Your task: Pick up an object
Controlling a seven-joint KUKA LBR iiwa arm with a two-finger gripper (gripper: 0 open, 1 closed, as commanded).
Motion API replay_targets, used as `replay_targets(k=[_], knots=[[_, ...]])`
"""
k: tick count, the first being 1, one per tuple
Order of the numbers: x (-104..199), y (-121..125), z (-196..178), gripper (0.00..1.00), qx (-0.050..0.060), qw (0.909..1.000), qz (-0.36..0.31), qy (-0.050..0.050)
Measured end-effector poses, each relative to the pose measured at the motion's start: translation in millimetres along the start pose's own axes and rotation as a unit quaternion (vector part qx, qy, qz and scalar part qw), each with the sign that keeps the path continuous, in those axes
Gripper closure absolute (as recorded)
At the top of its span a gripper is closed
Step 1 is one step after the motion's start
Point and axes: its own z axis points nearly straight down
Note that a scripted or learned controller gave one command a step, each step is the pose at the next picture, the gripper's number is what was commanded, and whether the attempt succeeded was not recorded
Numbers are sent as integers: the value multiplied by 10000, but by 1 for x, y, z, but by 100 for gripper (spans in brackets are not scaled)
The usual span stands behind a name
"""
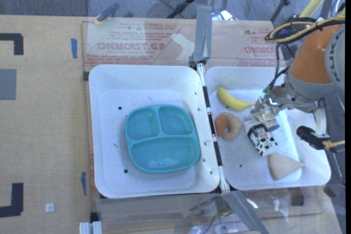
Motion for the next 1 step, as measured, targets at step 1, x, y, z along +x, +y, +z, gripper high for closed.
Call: replay_targets(k=[1], knots=[[80,-24,-102,100,51,9998,-195,10]])
